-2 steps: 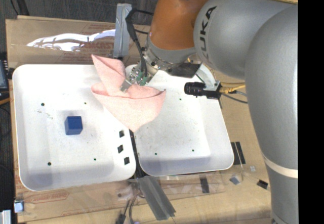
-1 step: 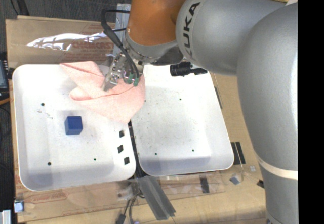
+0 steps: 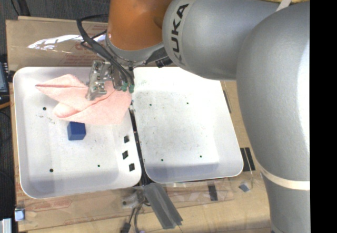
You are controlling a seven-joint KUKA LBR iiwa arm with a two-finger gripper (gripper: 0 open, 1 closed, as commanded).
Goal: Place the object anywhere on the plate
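The claw (image 3: 98, 85) is hanging over the upper part of the left bin (image 3: 31, 174), right on top of the pink cloth (image 3: 97, 108), and whether it is clamped on anything is impossible to tell from here. The cloth is lying crumpled across that bin's upper half, with a small blue block (image 3: 76, 131) sitting just below it, while the right bin (image 3: 231, 163) is lying alongside on the desk (image 3: 31, 32).

**Our count over the bench**

We count two shallow white bins side by side: a left bin (image 3: 31, 174) and a right bin (image 3: 189, 137). We count one pink cloth (image 3: 89, 103) and one blue block (image 3: 76, 131), both in the left bin. We count one grey arm (image 3: 237, 42), with one orange band (image 3: 134, 16) and one gripper (image 3: 100, 85).
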